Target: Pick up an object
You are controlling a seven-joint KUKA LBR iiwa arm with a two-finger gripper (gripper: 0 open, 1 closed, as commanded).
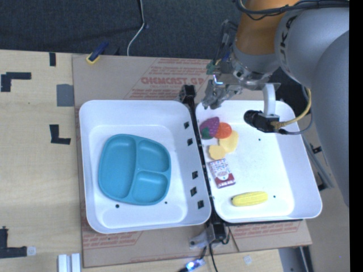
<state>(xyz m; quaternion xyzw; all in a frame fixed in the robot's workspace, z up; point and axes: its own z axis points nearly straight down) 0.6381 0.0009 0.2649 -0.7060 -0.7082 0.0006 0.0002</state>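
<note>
In the right bin (283, 169) lie a purple grape bunch (210, 126), an orange round piece (224, 131), a yellow piece (223, 147), a small red and white packet (221, 173) and a yellow corn cob (249, 198). My gripper (214, 98) hangs over the bin's far left corner, just above and beyond the purple grapes. Nothing shows between its fingers (210, 99).
The left bin (91, 118) holds a blue divided plate (135, 169). Black clips run along the seam between the bins (195, 152). The arm's grey body (317, 50) and a black cable fitting (262, 120) stand over the right bin's far side.
</note>
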